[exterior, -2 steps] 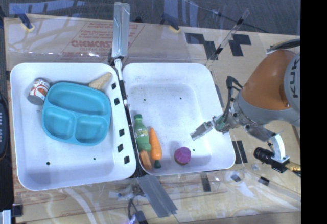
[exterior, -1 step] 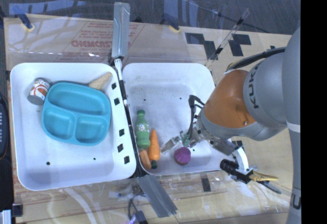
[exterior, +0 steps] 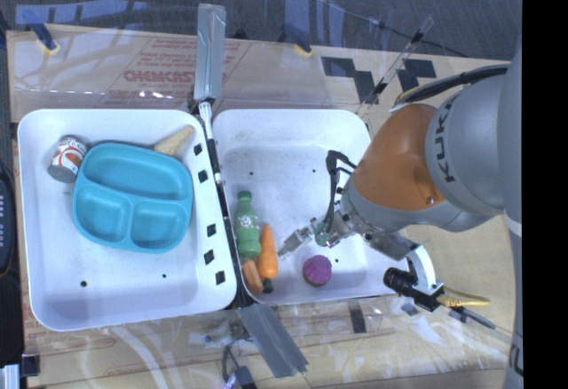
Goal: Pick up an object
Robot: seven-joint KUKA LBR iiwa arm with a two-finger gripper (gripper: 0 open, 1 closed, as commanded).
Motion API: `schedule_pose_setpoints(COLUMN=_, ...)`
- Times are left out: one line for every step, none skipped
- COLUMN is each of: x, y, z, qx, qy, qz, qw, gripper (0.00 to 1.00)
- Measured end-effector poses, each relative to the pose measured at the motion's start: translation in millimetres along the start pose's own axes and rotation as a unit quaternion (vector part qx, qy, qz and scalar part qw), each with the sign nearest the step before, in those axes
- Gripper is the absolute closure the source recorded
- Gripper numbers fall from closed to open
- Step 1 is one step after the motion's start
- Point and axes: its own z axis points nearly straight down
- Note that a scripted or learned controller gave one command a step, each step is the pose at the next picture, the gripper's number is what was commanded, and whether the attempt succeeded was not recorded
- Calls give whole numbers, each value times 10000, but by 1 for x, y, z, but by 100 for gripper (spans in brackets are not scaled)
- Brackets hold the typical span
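The arm is reaching in from the right and leaning down into the right bin, with the orange band sitting big and bright over the bin's right side. The gripper is hanging low over the bin floor near the front, and its fingers are looking slightly apart with nothing sitting between them (it's small and a bit blurry, so that's my best read).

Stuff sitting in the right bin: a green bottle is lying along the left wall, an orange carrot is lying just beside it on its right, and another orange piece is tucked in the front left corner, touching or nearly touching the carrot. A purple round thing is sitting just below the gripper tip, near but not touching as far as I can tell.

The left bin is holding a blue divided tray, with a small can lying at the tray's upper left edge and a tan wedge-shaped thing poking out by its upper right corner.
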Motion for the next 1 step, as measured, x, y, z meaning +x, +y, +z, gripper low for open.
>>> schedule_pose_setpoints(x=6, y=11, z=31, qx=-93, qy=-94, qz=-1648, qw=9862, gripper=0)
